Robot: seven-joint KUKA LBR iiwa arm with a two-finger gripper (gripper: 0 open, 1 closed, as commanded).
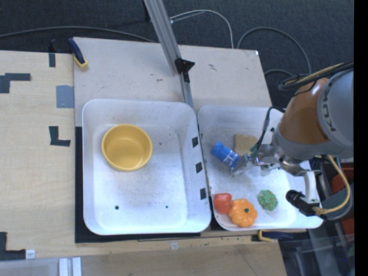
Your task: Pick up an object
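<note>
We see the two-finger gripper (244, 164) low in the right white bin (221, 119), its fingers at the near end of the small blue plastic bottle-shaped object (224, 153); we cannot tell whether they are spread or closed, nor whether the blue object sits between them. That object lies on its side just ahead of the fingers, toward the bin's middle wall. We judge it light, stiff and smooth, likely to roll or slip, so a hold across its round body near the middle seems safest.

Just behind the fingers, a flat tan block (245, 142) lies close by and could be nudged. Below them, well apart, sit a small red round toy (222, 202), an orange pumpkin-shaped toy (243, 213) and a knobbly green ball (267, 199). Open floor lies between the blue object and that row, giving room to lift straight up. The left white bin (92, 154), holding a yellow plastic bowl (127, 147), lies beyond the dividing wall.
</note>
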